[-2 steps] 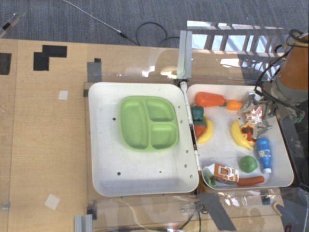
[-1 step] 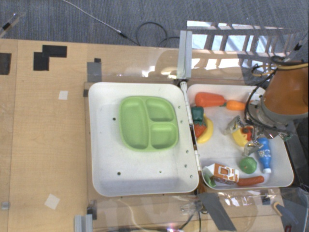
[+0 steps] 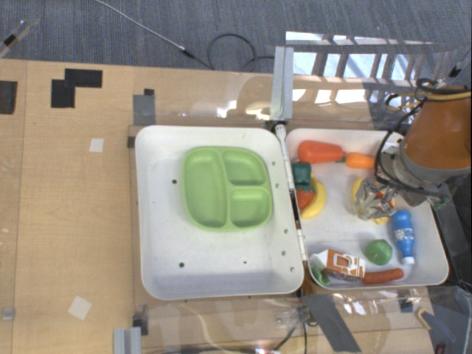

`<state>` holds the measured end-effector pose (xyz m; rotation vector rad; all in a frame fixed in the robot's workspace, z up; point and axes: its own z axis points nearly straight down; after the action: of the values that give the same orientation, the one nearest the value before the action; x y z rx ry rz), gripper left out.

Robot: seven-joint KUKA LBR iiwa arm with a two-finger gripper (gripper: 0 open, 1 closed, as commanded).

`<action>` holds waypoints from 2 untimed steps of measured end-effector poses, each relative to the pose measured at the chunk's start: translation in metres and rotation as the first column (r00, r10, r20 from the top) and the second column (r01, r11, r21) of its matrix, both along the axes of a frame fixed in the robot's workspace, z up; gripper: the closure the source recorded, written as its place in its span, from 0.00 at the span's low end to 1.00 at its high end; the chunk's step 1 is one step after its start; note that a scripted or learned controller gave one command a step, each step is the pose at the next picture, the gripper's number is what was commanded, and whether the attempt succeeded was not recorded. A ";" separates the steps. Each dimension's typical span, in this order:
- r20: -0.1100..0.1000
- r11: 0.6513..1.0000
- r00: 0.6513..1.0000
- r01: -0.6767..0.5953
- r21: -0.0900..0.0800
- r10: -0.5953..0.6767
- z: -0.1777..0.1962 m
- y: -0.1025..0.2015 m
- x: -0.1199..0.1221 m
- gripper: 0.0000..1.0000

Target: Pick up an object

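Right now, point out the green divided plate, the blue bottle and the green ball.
green divided plate [image 3: 227,189], camera view, middle where the dividers meet
blue bottle [image 3: 403,234], camera view, label on its body
green ball [image 3: 378,251], camera view, top surface

Evenly and brightly lit from above. Glare on the clear panel [image 3: 221,105] by the bins' far edge. Soft shadow inside the left bin [image 3: 158,198] near edge. Slightly soft focus throughout.
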<state>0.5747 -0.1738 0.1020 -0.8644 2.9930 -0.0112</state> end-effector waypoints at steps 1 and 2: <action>-0.002 0.992 0.992 0.125 0.000 -0.125 -0.010 -0.009 -0.056 1.00; -0.016 0.968 0.968 -0.252 -0.004 0.251 0.101 -0.032 0.000 1.00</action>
<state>0.5752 -0.2057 0.2034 -1.2432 2.8735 -0.0084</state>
